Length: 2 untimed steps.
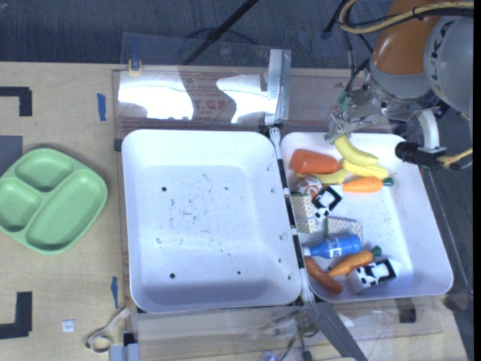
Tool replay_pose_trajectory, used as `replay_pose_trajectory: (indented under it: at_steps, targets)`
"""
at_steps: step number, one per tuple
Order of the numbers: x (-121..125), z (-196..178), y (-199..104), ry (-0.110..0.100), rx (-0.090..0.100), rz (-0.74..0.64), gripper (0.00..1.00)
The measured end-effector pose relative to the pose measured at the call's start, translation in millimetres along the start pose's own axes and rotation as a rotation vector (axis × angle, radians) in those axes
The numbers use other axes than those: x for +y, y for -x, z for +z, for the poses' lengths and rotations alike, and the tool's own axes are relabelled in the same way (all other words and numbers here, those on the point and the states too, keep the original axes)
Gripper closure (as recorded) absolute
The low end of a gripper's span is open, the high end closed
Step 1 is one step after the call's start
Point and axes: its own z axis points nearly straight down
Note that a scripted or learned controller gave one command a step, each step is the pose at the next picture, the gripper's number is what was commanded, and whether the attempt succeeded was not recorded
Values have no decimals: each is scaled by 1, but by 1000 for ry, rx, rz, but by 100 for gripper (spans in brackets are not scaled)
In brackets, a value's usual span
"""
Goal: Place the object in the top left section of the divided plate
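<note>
The green divided plate lies on the bench at the far left, outside both bins, with two small sections at its top and one large section below. My gripper hangs over the back of the right bin, right at the upper end of a yellow banana. Beside the banana lie an orange-red piece and a small carrot. Nothing is visibly lifted off the bin floor.
The left bin stands between the right bin and the plate. Toward the front of the right bin lie a blue bottle, another carrot, a patterned packet and a black-and-white block. A clear panel stands behind the left bin.
</note>
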Motion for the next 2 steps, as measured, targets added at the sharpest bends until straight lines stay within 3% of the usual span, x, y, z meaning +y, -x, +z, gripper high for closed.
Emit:
replay_pose_trajectory:
  at_steps: [1, 2]
  targets:
    - [-80, 26, -27, 0, 3, -280, 100]
    - [-40, 25, -86, 5, 0, -734, 100]
